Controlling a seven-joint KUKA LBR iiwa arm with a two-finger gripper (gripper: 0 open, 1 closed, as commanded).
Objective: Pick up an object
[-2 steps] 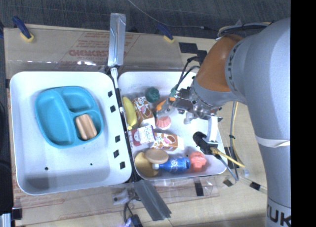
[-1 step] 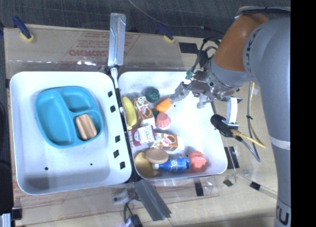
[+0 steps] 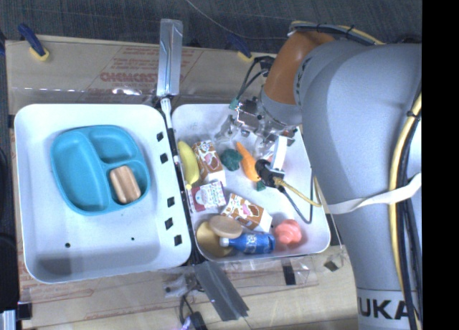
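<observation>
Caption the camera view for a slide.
KUKA arm lowers its gripper into the cluttered right bin; blue tray sits in the left bin.

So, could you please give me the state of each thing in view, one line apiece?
Blue tray: flat in left bin, holding a bread roll.
Banana: lying by right bin's left wall.
Carrot: lying below the gripper.
Blue bottle: on its side.
Pink toy: resting in right bin's corner.
</observation>
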